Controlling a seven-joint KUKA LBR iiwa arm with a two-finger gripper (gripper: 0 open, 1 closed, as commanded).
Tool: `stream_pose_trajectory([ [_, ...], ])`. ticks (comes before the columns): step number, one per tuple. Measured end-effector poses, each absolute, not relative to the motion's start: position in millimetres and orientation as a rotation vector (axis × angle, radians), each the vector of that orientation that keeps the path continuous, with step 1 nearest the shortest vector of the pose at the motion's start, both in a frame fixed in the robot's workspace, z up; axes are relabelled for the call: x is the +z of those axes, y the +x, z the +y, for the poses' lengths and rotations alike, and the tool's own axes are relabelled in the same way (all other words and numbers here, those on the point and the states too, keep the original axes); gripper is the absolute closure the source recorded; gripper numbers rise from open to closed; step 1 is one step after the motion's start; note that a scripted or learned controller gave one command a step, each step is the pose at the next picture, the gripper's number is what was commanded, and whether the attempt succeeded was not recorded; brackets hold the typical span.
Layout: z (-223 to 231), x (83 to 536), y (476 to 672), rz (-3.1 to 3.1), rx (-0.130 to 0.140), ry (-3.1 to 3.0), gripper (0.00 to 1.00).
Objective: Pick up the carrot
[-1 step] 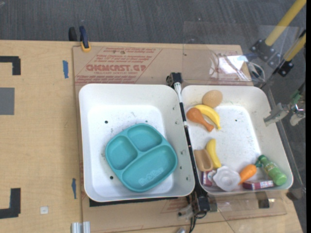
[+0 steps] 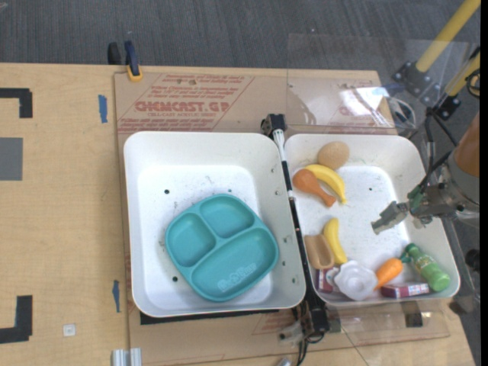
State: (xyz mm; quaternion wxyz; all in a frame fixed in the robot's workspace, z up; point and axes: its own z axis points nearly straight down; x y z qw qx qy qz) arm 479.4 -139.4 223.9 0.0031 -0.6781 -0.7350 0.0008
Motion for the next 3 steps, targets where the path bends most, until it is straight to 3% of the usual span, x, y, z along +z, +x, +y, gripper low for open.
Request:
stream_pose_trajectory([
  [1, -104, 110, 494.6, -2.133, -0.004, -2.311, 0.00],
  [2, -151, 161, 480.7, -2.503, -0.001, -1.913, 0.00],
  [3, -191, 95, 481.5, -2.865, -0.003, -1.300, 0.00],
])
